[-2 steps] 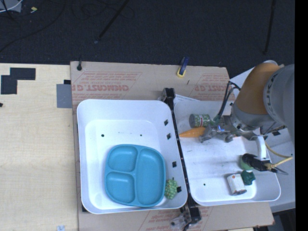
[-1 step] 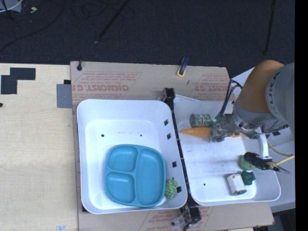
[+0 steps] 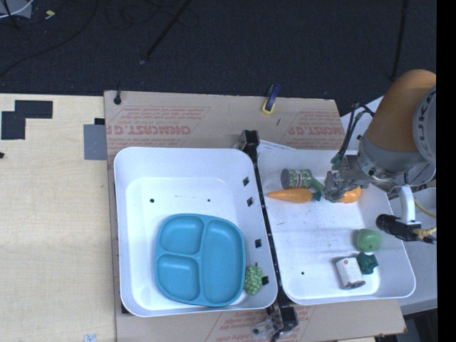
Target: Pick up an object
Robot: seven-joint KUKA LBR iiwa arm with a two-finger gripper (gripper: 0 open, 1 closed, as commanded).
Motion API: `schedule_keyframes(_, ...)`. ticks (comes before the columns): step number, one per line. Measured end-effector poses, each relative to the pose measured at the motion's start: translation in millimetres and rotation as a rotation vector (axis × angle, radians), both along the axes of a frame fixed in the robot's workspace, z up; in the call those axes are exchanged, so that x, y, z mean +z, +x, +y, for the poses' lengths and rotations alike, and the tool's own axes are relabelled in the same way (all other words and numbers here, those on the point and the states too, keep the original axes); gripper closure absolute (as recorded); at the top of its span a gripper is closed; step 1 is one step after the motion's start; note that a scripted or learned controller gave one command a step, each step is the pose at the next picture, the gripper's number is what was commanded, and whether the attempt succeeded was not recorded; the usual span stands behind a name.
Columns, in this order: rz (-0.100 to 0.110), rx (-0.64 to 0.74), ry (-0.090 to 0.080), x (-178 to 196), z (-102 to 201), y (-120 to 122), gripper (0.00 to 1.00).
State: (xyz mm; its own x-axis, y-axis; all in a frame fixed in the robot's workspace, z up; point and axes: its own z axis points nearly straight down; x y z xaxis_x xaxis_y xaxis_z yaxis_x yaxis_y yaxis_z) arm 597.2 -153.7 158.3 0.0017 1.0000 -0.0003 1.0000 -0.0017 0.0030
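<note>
Two shallow white plastic bins (image 3: 128, 191) sit side by side on the worktop. One blue three-compartment plastic plate (image 3: 199, 258), one bunch of green toy grapes (image 3: 253, 279), one orange toy carrot (image 3: 291, 196), one green-labelled can (image 3: 296, 177), one round green toy fruit (image 3: 368, 239), one small white box (image 3: 349, 272).

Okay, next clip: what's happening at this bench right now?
The grey arm reaches in from the right, its hand low in the right bin, among a carrot, a small can and an orange piece. Nothing is visibly lifted. A green ball and a small white box lie nearer. The left bin holds a blue divided plate and green grapes.
</note>
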Motion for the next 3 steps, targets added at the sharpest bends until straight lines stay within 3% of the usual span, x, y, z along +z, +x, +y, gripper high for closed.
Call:
schedule_keyframes(1,-0.001,0.0,-0.001,61,-6,-4,1.0)
schedule_keyframes(2,0.003,0.001,0.001,70,-7,-4,1.0)
schedule_keyframes(3,0.007,0.004,0.003,67,41,-19,1.0)
